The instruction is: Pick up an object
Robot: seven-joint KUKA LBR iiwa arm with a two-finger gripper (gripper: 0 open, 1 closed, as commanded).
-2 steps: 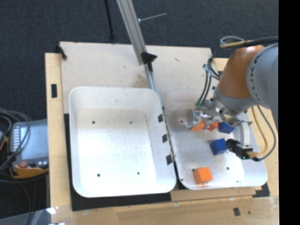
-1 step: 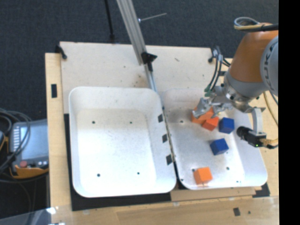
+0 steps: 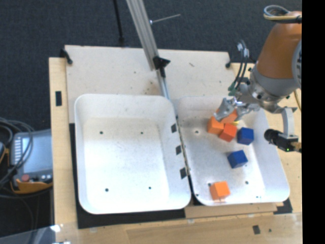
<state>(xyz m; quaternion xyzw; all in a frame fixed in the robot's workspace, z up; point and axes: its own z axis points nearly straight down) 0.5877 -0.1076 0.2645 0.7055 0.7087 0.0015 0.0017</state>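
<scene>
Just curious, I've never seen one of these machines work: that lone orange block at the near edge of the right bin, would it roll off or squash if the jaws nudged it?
The orange block looks cube-shaped with flat faces, so it would probably slide, not roll. Its crisp edges suggest it is stiff. It seems small, so likely light.
</scene>
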